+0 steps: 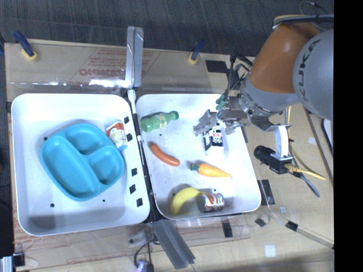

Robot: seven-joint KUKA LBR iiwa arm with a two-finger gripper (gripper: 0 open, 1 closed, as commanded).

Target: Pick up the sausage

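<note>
The sausage point(164, 154) is a reddish-orange link lying at a slant in the left half of the right bin point(245, 169), just below a green bottle point(158, 120). My gripper point(214, 137) hangs over the upper right part of that bin, to the right of the sausage and apart from it. It stands just above the carrot point(211, 170). The grey arm with its orange band point(278, 55) reaches in from the right.
A banana point(184, 199) and a small can point(212, 202) lie at the right bin's front edge. The left bin point(28, 203) holds a blue divided plate point(82, 158) and a small red-and-white carton point(117, 134) by the divider wall.
</note>
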